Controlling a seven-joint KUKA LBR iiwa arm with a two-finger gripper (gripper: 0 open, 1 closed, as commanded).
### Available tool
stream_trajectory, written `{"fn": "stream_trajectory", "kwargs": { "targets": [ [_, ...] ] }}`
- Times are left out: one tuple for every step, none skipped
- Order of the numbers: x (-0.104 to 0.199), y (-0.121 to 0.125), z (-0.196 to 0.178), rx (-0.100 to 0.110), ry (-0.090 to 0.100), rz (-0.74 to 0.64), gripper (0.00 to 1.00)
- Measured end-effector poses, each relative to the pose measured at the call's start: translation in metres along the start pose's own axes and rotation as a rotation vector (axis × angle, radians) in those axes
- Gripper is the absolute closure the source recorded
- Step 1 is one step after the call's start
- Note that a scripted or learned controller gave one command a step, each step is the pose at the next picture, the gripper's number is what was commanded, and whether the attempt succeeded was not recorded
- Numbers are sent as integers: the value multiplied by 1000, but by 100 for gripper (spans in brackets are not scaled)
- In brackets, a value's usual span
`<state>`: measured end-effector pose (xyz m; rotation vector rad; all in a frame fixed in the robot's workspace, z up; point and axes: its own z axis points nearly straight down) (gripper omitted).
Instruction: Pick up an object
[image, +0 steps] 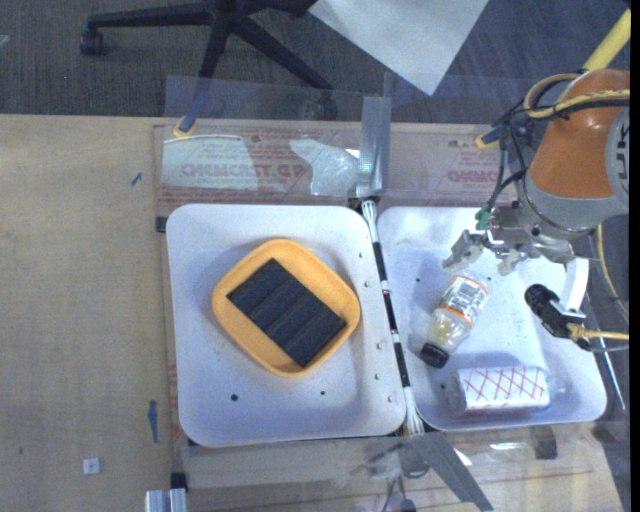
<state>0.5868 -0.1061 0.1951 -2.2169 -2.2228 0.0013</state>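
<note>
Pincer (487, 250) hangs over the upper part of the right bin (420, 395), below the arm's orange band. Metal fingers (462, 248) look spread apart; nothing between them. How wide they stand, cannot tell exactly.

Just below and left of the pincer: small bottle (453, 318) lying on its side, tilted, dark cap toward the bin's lower left, orange and white label. Not touching the fingers.

Lower right in the same bin: white packet with red crosshatch (503, 386), lying flat, near the bottle's cap but apart.

Left bin (195, 400): yellow-orange tray holding a dark ribbed pad (286, 312), set at a slant near the middle.

Both bins sit side by side on the wooden bench (70, 300).
</note>
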Motion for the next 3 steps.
{"fn": "stream_trajectory", "kwargs": {
  "targets": [
    [-16, -2, 100, -5, -2, -6, 0],
    [-17, -1, 91, -6, -2, -3, 100],
    [45, 31, 11, -3, -2, -161, 100]
  ]
}}
